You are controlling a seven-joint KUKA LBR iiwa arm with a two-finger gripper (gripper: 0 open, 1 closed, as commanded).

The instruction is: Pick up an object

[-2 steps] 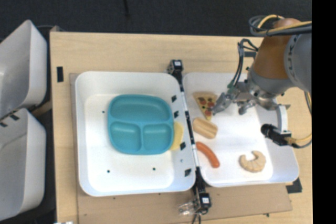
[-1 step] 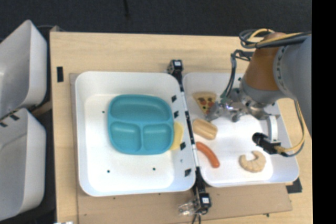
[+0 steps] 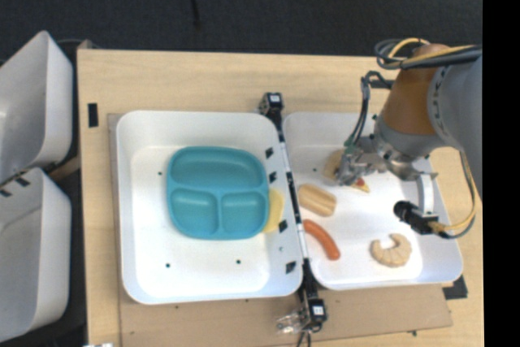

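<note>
Bun [image 3: 317, 200], lying left of centre in the right bin [image 3: 443, 260]: probably light, stiff and slick, best pinched across its short width. Sausage [image 3: 322, 240] at six o'clock of it, small tan piece [image 3: 334, 166] at one o'clock, beside the gripper [image 3: 351, 173]. Cannot tell whether gripper spread or closed.

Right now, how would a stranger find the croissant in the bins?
Look in the right bin, the one the arm reaches into. In its near right corner lies the croissant, a pale tan curled crescent, unlike the straight orange-red sausage to its left.
</note>
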